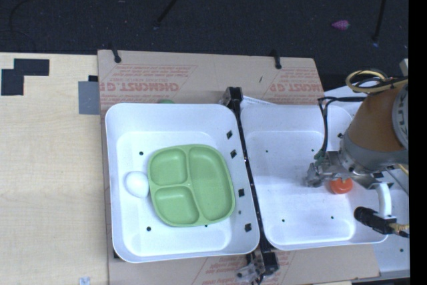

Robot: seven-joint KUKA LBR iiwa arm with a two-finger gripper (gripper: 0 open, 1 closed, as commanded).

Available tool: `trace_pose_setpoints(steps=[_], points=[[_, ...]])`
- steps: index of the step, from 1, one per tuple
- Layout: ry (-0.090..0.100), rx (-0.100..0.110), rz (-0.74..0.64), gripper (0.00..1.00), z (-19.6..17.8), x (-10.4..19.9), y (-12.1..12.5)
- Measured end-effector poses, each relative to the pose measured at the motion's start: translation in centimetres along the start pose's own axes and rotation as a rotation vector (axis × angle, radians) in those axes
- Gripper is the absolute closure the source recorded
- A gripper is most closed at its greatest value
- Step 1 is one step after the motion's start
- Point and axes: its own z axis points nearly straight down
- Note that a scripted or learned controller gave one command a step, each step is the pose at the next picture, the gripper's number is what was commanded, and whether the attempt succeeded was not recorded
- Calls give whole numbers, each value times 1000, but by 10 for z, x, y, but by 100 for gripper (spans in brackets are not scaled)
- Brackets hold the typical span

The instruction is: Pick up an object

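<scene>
A: What could be picked up in the bins?

B: A pale green divided plate lies flat in the left bin, a white egg-shaped object touching its left edge. A small orange-red object sits in the right bin.

green plate, white egg: left bin | orange object: right bin

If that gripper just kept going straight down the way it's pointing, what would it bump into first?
Probably the right bin's white floor: the gripper points down into it. An orange object sits just beside it, though depth is unclear.
</scene>
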Motion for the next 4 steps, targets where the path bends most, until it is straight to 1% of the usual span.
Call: trace_pose_setpoints(steps=[1,2,3,4], points=[[-4,-4,-1,100,-61,6,0],[-4,-4,-1,100,-107,-1,6],[-3,-2,-1,100,-113,-1,6],[-1,2,-4,100,-106,56,4]])
